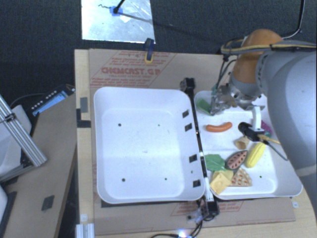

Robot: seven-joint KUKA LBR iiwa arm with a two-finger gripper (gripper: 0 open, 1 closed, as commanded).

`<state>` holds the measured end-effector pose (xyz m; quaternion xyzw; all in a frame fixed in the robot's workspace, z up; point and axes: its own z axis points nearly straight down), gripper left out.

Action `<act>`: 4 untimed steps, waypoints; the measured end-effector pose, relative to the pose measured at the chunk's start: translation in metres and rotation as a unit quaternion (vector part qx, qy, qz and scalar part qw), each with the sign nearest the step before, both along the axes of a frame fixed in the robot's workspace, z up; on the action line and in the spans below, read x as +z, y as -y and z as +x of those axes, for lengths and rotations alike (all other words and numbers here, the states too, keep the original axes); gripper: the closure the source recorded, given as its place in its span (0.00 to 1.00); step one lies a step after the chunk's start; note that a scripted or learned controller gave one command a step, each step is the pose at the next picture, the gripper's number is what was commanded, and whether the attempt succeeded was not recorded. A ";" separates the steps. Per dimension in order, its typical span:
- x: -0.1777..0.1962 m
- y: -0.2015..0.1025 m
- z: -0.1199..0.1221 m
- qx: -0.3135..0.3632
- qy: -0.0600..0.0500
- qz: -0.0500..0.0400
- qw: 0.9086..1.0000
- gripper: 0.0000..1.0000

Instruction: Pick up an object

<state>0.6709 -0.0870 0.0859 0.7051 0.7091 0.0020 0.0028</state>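
1. While the hand [216, 106] hangs low at the far end of the right bin [285, 185], the objects lie spread across that bin's floor: a hot dog [218, 127] just below the hand and apart from it, then a corn cob [255, 154] and a green leaf piece [215, 161].
2. Nearer the front sit a cheese wedge [220, 181] and a pizza slice [240, 177], close together.
3. Whether the hand is clenched or released, I cannot tell; its tips are too dark and small.
4. Over to the side, the left bin [106, 182] rests on the cardboard-covered counter [133, 68], touching its neighbour.
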 end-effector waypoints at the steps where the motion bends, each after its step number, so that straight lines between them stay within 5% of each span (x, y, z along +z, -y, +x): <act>1: -0.001 -0.003 -0.002 0.000 -0.002 0.000 1.000 1.00; 2: 0.252 0.041 0.000 -0.002 0.008 -0.002 1.000 1.00; 3: 0.341 0.003 -0.001 0.001 0.004 0.000 1.000 1.00; 4: 0.381 -0.012 -0.002 0.000 0.000 0.000 1.000 1.00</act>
